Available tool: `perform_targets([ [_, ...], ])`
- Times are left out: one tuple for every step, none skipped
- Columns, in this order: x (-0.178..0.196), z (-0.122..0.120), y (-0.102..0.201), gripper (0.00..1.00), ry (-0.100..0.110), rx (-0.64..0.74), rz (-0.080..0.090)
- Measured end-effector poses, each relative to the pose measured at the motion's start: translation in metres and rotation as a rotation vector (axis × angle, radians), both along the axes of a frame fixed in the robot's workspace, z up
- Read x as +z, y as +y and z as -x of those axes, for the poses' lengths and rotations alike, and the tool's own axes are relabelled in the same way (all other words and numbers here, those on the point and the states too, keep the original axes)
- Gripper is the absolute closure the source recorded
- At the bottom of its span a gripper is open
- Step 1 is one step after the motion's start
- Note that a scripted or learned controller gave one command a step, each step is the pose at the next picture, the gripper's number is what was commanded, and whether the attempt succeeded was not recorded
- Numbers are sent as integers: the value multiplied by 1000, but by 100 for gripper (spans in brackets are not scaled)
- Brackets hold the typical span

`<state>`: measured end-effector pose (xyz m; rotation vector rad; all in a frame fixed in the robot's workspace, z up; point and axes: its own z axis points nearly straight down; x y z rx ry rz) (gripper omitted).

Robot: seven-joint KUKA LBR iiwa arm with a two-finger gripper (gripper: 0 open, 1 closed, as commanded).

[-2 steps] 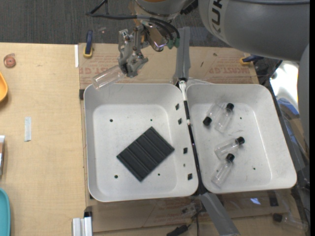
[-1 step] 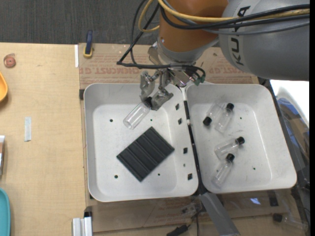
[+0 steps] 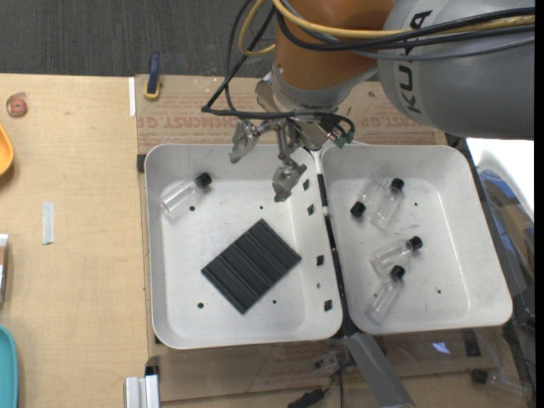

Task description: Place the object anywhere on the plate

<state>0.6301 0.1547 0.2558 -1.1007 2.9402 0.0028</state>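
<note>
A dark ribbed square plate (image 3: 252,264) lies flat in the left bin (image 3: 166,313), turned like a diamond. A clear vial with a black cap (image 3: 184,192) lies on its side at that bin's upper left. My gripper (image 3: 265,161) hangs over the back of the left bin, above and apart from the plate. Its two fingers (image 3: 287,179) are spread wide with nothing between them. In the right bin (image 3: 484,296) lie several more clear vials with black caps (image 3: 380,202).
The divider between the two bins (image 3: 328,245) runs just right of the gripper. A wooden bench top (image 3: 68,253) extends to the left with small items at its edge. Cables hang from the arm's orange band (image 3: 327,24).
</note>
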Motion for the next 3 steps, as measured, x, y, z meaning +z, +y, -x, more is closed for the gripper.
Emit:
perform_targets([
  [50,-30,43,0,-4,-194,-2],
  [17,-30,73,0,0,-393,1],
  [26,-31,72,100,-3,-395,-3],
])
